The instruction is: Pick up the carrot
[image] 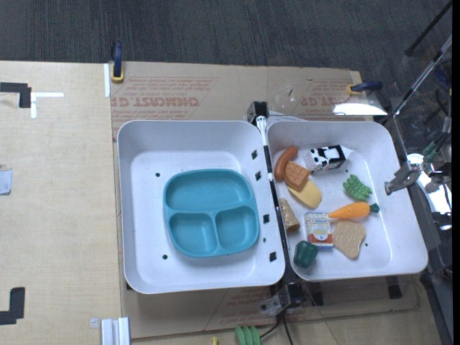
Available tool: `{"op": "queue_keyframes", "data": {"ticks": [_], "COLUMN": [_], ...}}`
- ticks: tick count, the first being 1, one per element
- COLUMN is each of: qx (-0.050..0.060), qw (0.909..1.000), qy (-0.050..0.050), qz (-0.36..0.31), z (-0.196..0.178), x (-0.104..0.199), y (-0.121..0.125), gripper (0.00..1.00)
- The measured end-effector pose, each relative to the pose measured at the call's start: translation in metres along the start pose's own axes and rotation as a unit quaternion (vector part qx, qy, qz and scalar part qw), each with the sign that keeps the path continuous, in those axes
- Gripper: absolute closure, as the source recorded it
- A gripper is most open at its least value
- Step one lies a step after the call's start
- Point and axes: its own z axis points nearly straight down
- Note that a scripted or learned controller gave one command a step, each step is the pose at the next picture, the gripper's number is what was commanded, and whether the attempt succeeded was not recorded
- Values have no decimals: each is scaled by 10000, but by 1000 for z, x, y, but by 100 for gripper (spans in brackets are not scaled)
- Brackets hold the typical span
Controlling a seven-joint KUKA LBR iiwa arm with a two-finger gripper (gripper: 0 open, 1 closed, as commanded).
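Left bin [136, 214]: teal tray [211, 213]. Right bin [394, 246]: carrot [350, 210] mid-right, by bread [349, 240], waffle [295, 174], cow [328, 157]. Pincer [404, 177] at right edge, above-right of carrot, apart from it; its state: can't tell.

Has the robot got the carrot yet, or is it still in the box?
Not yet. Nothing looks done: the carrot lies flat in the right bin, between the green broccoli piece and the slice of toast. Nothing is gripping it. All that shows at the bin's right rim is a metal part. The whole pick remains: reaching down, closing on the carrot, lifting it.
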Motion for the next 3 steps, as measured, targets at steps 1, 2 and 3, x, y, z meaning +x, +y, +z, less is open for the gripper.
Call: {"op": "queue_keyframes", "data": {"ticks": [1,2,3], "qx": [-2,0,-1], "qw": [9999,9993,9992], "qy": [3,8,3], "qz": [130,381,407], "z": [107,179,170], "x": [-5,7,7], "y": [37,37,38], "gripper": [0,0,100]}}
